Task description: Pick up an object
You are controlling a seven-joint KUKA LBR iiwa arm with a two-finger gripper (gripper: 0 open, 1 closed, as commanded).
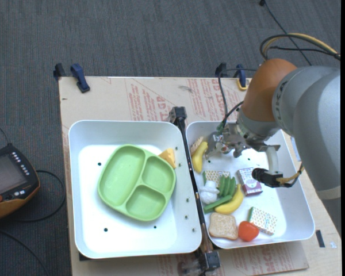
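The grey arm with its orange band reached in from the right, and its two-finger gripper [223,145] hung low over the upper part of the shallow white right-hand bin [305,214], just beside a yellow toy banana [199,156] near the bin's left wall. Whether the tool was parted or closed could not be told from this angle. Below it lay green bean pods [223,192], a second yellow banana [232,202], a small purple carton [250,181], a slice of toast [223,226] and a red tomato [248,231]. In the white left-hand bin [83,154] sat a light green three-compartment plastic plate [137,182], with an orange cheese wedge [168,156] touching its upper right rim.
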